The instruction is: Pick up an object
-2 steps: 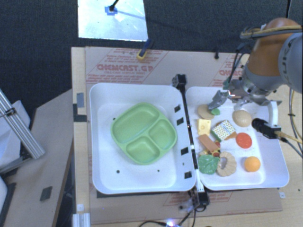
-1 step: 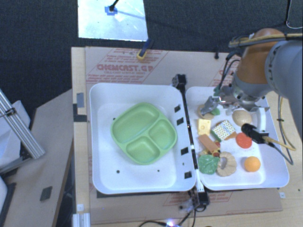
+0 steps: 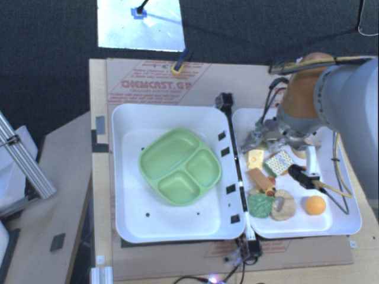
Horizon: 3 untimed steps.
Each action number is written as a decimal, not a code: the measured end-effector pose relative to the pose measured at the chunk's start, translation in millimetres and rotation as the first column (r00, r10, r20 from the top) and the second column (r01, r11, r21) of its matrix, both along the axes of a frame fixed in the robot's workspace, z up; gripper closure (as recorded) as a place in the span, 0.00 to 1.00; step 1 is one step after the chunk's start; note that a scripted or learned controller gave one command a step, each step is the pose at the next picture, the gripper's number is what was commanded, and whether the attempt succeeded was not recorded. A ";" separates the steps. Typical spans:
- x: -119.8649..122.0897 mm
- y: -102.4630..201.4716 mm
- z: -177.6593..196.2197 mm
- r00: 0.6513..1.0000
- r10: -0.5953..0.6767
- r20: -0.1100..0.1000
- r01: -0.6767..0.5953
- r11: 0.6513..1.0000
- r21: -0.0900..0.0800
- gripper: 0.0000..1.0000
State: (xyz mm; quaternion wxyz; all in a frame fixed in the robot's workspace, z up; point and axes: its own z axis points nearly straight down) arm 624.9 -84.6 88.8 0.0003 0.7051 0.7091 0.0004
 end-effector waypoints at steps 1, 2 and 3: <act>0.8 0.0 -3.7 1.000 -0.002 0.000 0.002 1.000 0.000 0.00; 1.6 0.0 7.1 1.000 -0.002 0.003 0.002 1.000 0.001 1.00; -2.7 -6.3 66.7 1.000 -0.006 0.003 0.006 1.000 0.000 1.00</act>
